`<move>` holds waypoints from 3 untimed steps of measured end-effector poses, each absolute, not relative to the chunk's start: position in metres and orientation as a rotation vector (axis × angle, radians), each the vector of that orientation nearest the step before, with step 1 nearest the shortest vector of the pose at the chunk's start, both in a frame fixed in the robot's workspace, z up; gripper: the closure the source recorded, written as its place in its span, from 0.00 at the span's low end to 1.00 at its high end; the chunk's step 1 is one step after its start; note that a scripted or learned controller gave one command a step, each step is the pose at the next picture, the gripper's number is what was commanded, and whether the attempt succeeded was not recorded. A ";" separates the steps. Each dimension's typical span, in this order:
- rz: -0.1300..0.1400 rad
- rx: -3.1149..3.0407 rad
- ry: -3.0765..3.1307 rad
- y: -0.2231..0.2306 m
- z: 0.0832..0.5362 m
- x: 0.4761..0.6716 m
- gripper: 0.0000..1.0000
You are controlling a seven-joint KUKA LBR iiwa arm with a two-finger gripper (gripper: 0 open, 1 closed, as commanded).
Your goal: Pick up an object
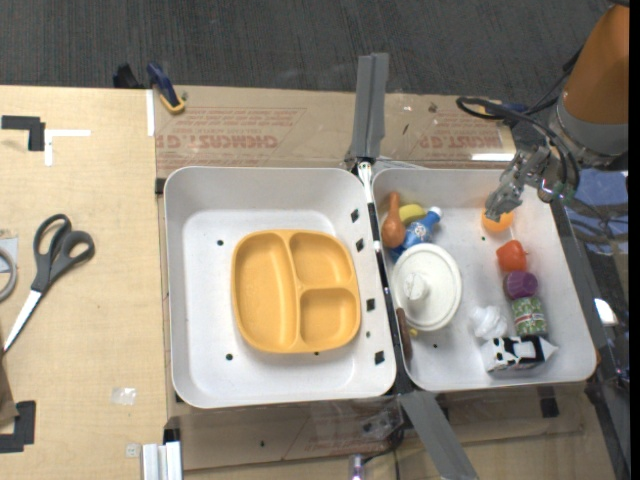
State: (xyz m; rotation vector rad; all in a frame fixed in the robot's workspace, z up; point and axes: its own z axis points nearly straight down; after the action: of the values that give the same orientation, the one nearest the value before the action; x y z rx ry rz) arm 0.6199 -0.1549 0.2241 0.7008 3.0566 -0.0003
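Observation:
My gripper [499,206] hangs over the far right part of the right bin [570,268]. Its tip is right at a small orange object [497,222] on the bin floor. In the same bin lie a red-orange piece [511,255], a purple piece [520,284], a green-labelled bottle [529,316], a black-and-white carton [520,351], a white lidded bowl [428,286], a blue bottle [419,226] and a brown-orange pear shape [393,220]. The left bin [190,268] holds a yellow divided plate [297,290].
The arm with its orange band [600,58] and cables comes in at the top right. A grey divider bar [370,108] runs between the bins at the back. Scissors [50,258] lie on the wooden bench at the left, and a blue clip [165,88] lies behind the left bin.

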 end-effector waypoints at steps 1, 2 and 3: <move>0.000 0.574 3.087 -0.165 0.092 0.543 1.00; -0.002 0.047 3.136 -0.222 0.193 0.512 1.00; 0.001 0.339 3.121 -0.197 0.092 0.498 1.00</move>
State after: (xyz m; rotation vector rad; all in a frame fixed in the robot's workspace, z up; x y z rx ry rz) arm 0.4980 -0.1967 0.0921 0.3394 3.1207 0.0011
